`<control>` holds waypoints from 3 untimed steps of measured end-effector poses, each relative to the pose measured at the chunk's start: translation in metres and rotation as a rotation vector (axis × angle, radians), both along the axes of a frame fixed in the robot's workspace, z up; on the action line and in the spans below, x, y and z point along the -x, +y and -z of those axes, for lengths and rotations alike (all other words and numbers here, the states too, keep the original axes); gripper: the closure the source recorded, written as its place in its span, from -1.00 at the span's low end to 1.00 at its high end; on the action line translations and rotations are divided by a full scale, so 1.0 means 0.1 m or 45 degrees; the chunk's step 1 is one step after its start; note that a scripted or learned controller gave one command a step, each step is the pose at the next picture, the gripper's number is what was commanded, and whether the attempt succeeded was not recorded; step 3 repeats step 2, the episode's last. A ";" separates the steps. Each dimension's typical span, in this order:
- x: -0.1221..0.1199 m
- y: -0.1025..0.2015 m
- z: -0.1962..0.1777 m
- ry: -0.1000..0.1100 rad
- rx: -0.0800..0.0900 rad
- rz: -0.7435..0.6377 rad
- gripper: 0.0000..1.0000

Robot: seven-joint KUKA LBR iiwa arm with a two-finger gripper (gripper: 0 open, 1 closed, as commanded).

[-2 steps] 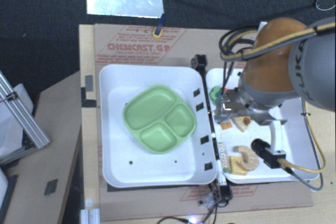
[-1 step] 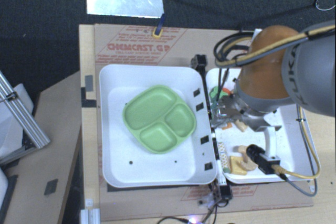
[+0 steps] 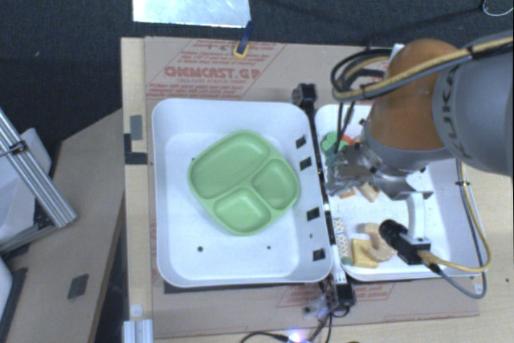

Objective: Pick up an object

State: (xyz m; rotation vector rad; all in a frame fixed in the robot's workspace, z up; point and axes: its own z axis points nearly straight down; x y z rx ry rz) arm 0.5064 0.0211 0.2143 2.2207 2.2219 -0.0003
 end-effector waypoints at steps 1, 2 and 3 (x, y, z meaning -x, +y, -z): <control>-0.05 -0.08 -0.06 -0.001 -0.001 0.000 1.00; -0.02 0.09 -0.03 0.000 -0.001 -0.007 1.00; -0.02 0.09 -0.03 0.000 -0.001 -0.007 1.00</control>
